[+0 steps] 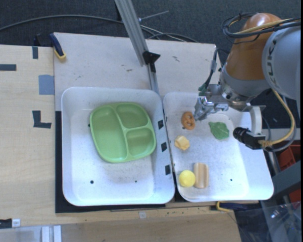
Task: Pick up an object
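Orange band: it sits above the wrist of the grey arm (272,54), which reaches in from the right over the right bin (252,185).
Hand: the hand (202,110) hangs low over the upper part of the right bin, its metal tip pointing down and left.
Hand state: whether the hand is wide or narrow I cannot tell from this slanted view; nothing is seen held in it.
Brown piece: a small orange-brown toy food (188,120) lies in the right bin just beside the tip of the hand, on its lower left; touching or just apart, I cannot tell.
Green piece: a leaf-like green toy (219,130) lies near the hand, below and to its right.
Yellow chunk: a small pale yellow piece (182,143) lies below the brown one, near the bin's left wall, apart from the hand.
Yellow ball: a round yellow thing (187,178) rests near the bin's lower left corner, well apart from the hand.
Tan roll: a tan cylinder (200,175) lies touching or just beside the ball on its right.
Left bin: the left bin (76,185) holds a green divided plate (123,131) with three compartments.
Counter: the counter (20,135) carries both bins side by side.
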Robot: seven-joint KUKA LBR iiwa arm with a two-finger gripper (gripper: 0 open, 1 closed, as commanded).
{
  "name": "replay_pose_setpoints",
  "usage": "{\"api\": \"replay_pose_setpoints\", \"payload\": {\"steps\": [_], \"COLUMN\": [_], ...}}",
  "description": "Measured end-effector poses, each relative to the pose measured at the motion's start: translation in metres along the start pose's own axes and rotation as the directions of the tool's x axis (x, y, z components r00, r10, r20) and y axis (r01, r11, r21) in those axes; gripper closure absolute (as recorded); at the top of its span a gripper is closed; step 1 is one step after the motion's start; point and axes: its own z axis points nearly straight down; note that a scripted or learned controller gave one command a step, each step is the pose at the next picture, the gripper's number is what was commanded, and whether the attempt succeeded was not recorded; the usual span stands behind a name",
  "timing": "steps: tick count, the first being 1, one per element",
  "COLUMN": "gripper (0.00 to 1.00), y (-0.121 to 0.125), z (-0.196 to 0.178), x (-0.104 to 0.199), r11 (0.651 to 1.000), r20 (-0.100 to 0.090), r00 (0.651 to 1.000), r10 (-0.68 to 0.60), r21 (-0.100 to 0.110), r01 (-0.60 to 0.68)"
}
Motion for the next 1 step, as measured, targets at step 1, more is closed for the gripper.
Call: {"api": "replay_pose_setpoints", "payload": {"steps": [1], "gripper": [1.0], "y": [-0.0023], "z": [-0.0071], "x": [0.0577], "r11": [1.0], "r20": [0.0], "r00": [1.0], "r10": [-0.001], "r21": [-0.001], "r01": [0.001]}}
